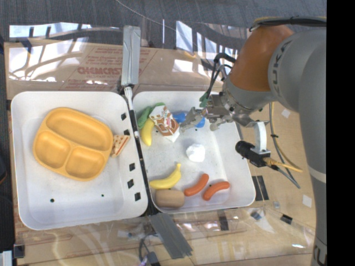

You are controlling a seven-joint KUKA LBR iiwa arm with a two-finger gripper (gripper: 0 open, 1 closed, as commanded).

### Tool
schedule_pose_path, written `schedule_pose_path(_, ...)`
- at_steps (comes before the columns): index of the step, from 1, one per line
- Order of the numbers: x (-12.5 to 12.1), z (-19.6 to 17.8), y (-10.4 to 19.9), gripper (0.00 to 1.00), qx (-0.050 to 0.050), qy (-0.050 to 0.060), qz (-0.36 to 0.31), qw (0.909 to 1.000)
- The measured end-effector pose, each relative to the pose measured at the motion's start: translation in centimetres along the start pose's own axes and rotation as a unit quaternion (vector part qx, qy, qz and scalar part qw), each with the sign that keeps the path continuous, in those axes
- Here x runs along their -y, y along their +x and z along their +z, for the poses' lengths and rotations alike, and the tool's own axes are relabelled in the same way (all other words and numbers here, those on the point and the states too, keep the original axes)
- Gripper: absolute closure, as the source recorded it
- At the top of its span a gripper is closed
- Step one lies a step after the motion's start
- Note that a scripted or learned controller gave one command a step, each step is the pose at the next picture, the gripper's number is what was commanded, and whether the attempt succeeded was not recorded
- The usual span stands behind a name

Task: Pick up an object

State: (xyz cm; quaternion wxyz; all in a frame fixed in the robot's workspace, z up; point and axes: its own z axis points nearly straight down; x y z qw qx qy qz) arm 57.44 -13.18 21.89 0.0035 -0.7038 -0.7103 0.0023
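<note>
We see the gripper (201, 117) low over the back of the right bin (236, 173), at a blue object (179, 117) beside a small carton (165, 122); we cannot tell whether the jaws are apart or clamped on anything. Also in that bin: a white lump (195, 152) mid-bin, two bananas (167, 179) (147, 132), a green piece (148, 112) at the back left, two sausages (197, 185) (216, 190) and a potato (170, 198) near the front. Left bin (33, 204) holds a yellow divided tray (72, 143) with a cracker-like piece (120, 144) touching its right edge.
</note>
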Motion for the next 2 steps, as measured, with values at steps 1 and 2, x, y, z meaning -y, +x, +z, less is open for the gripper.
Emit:
schedule_pose_path(1, -7.3, 10.9, 1.1, 0.0, 0.001, -0.002, -0.177, 0.9842)
schedule_pose_path(2, -8.3, 12.0, 1.2, 0.0, -0.003, 0.004, -0.049, 0.9988)
